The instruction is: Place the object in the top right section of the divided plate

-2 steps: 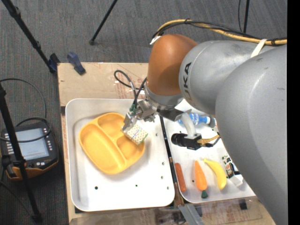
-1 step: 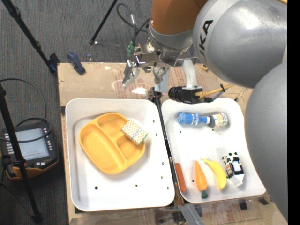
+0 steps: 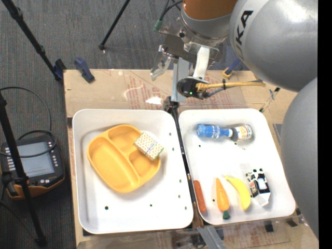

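With the small patterned box (image 3: 149, 145) resting in the yellow divided plate (image 3: 111, 167)'s far-right section, the placing step looks done; the gripper (image 3: 179, 69), raised beyond the 2 bins, holds nothing I can see, though its opening cannot be told, so the next move is likely just to retreat.

Dark grey carpet (image 3: 62, 30) stretches behind and to the left of my gripper, crossed by black tripod legs (image 3: 31, 40). Below my gripper lies a brown cardboard-topped bench (image 3: 114, 90). Far to the left, a handheld control pendant (image 3: 32, 162) rests on the floor.
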Controlling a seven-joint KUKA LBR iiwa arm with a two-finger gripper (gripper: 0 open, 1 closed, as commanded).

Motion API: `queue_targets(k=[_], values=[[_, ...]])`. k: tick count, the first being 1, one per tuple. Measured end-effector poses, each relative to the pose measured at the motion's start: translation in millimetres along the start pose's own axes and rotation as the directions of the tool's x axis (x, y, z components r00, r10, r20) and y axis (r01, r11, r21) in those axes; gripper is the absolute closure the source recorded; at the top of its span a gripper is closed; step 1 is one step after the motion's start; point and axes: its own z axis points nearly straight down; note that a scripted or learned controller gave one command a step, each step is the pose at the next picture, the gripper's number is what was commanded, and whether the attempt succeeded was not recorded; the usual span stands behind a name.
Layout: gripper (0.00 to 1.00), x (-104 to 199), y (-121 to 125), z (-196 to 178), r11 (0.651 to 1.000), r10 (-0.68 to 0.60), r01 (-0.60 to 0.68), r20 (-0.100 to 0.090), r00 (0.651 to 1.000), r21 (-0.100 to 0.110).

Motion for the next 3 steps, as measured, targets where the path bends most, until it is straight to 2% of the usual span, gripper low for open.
queue_targets(k=[1,2,3], values=[[0.0,-60,20,25,0.945,0.327,-0.327,0.002,0.945,0.003],[0.0,-77,10,16,0.624,0.781,-0.781,0.001,0.624,0.002],[0.0,-77,10,16,0.624,0.781,-0.781,0.001,0.624,0.002]])
